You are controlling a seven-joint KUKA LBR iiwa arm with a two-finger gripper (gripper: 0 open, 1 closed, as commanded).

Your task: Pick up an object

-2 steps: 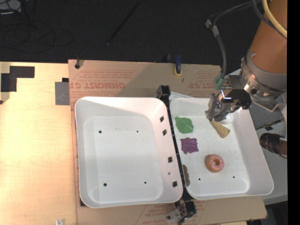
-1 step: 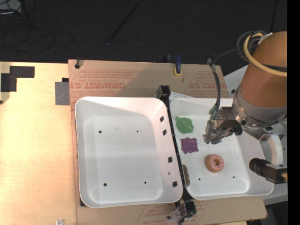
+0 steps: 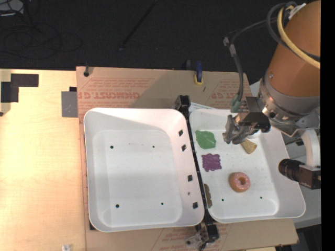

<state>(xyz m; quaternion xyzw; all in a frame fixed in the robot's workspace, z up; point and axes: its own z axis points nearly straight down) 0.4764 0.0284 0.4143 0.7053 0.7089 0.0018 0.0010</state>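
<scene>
Left white bin [image 3: 136, 213], bare; right white bin [image 3: 272, 203], holding a pink doughnut [image 3: 239, 182], green piece [image 3: 205, 138], purple piece [image 3: 211, 162] and tan piece [image 3: 249, 147]. Gripper [image 3: 235, 135] poised over the right bin near the tan piece; whether its jaws are open cannot be told. Pick apparently not yet done: all four items lie on the bin floor.

Green piece [image 3: 205, 138], purple piece [image 3: 211, 162], pink-orange ring [image 3: 239, 182], white bins [image 3: 99, 140].
</scene>
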